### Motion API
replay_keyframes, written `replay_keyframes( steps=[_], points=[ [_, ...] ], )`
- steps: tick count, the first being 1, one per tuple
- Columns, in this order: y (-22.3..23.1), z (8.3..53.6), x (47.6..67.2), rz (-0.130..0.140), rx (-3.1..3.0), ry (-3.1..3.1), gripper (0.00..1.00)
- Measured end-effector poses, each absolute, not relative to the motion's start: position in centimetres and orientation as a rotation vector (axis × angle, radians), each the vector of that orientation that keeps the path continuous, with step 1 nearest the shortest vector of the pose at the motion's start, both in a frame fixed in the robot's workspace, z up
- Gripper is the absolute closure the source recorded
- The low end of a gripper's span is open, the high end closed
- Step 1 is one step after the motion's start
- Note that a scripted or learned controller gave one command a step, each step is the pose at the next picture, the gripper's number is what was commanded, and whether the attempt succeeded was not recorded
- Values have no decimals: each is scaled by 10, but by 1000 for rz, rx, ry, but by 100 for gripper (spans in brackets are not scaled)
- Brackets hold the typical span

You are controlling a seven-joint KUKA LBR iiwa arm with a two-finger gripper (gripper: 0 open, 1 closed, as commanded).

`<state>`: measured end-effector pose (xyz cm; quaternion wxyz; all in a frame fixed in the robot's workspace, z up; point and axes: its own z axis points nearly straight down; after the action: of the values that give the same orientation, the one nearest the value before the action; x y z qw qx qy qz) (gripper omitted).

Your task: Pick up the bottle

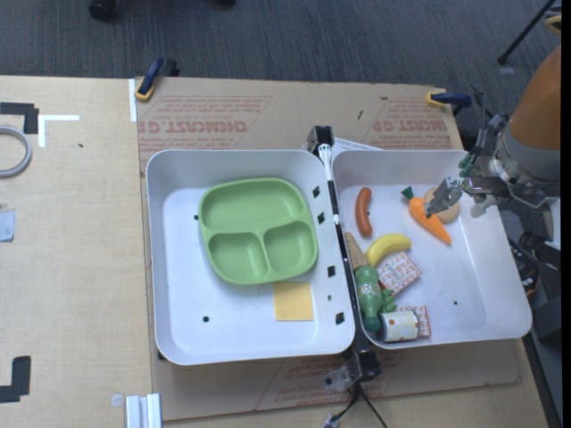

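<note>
Though hung above the right bin (500,266), find the gripper (443,201) at the wrong end of it: over the top of the orange carrot (432,224), toward the far right corner. Cannot tell whether open or shut, being too small and blurred against the carrot.

Look for the green bottle (368,290) down and to the left from there, well apart, hard against the bin's left wall and toward the front corner. Lying flat, with long axis running front to back along that wall, slightly slanted. Hemmed in by a patterned carton (399,273) on its right, a banana (387,247) just beyond its far end, and a labelled can (406,324) beside its near end. Not clear which end carries the cap, though darker at the near end.

Judged need: cross the bin diagonally over banana and carton, then close across the bottle's short width, left to right, with very little room on the wall side.
</note>
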<state>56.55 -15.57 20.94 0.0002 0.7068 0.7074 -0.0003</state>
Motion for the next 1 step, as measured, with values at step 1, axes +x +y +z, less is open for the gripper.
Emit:
replay_keyframes(
  steps=[1],
  points=[
    [-156, 219, 566, -1, 2219, 2222, 100]
  ],
)
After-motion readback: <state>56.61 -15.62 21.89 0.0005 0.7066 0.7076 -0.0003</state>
